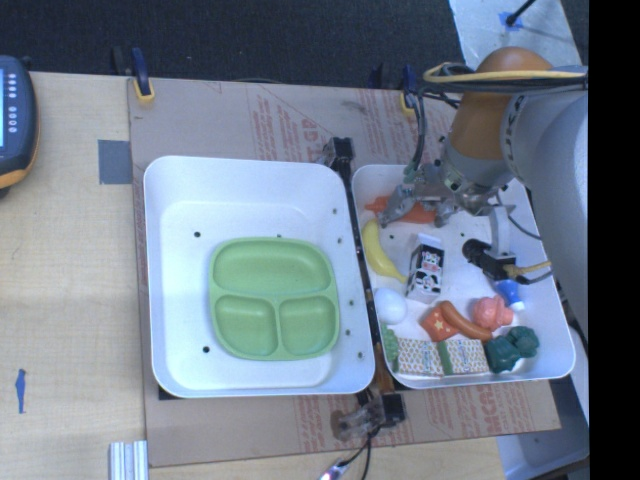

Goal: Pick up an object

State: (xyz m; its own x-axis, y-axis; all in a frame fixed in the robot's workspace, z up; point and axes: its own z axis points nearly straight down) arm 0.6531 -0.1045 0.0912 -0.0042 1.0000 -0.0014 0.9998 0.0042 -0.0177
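Observation:
My gripper (420, 206) is low in the far left part of the right bin (556, 320), under the grey arm with its orange band (492, 108). An orange carrot-like piece (381, 206) lies right at the gripper, partly covered by it; whether the two touch is unclear. Just nearer the camera lie a yellow banana (378, 252) and a small cow-patterned carton (426, 271).
The right bin's near half holds a white ball (390, 308), an orange-red toy (450, 320), a pink piece (489, 312), a blue piece (508, 291), green broccoli (514, 347) and a striped block (438, 356). The left bin (170, 268) holds a green divided plate (272, 298).

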